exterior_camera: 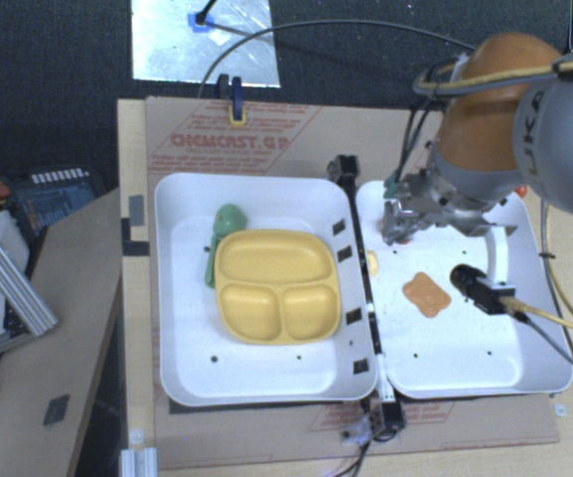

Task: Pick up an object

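Observation:
A flat orange piece lies in the middle of the right bin. A small pale yellow thing sits at that bin's left wall. My gripper hangs low over the right bin's far left part, up and to the left of the orange piece and apart from it. I see nothing held in it. In the left bin a yellow divided tray lies flat. A green utensil pokes out from under the tray's far left corner.
A black divider with clips runs between the two bins. The bins rest on a cardboard sheet. A metal plate lies beyond the bench, and an aluminium rail stands at the left.

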Tool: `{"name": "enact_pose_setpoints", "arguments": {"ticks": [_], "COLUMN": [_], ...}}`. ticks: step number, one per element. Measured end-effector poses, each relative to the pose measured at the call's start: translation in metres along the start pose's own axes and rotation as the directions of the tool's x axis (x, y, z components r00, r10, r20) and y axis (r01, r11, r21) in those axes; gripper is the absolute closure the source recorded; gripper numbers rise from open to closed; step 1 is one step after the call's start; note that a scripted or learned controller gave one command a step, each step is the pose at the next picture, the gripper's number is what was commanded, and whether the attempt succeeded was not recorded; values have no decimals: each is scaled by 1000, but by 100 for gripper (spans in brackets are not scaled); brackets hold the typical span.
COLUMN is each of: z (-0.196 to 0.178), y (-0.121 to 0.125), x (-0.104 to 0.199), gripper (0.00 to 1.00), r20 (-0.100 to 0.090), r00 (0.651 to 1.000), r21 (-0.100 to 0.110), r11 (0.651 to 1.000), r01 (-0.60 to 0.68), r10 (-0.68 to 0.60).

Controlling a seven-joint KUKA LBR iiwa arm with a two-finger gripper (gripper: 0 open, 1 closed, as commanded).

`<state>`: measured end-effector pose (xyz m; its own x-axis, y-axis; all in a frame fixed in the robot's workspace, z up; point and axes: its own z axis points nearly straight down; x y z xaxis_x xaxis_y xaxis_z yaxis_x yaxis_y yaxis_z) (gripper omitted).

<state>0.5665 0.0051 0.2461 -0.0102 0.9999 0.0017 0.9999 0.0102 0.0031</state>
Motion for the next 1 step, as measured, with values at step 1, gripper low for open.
{"name": "enact_pose_setpoints", "arguments": {"ticks": [1], "z": [16], "y": [8], "x": [55], "gripper": [100], "r20": [0], "r00": [1000], "r21": [2], "r11": [1000], "r01": [-1], "r10": [1]}}
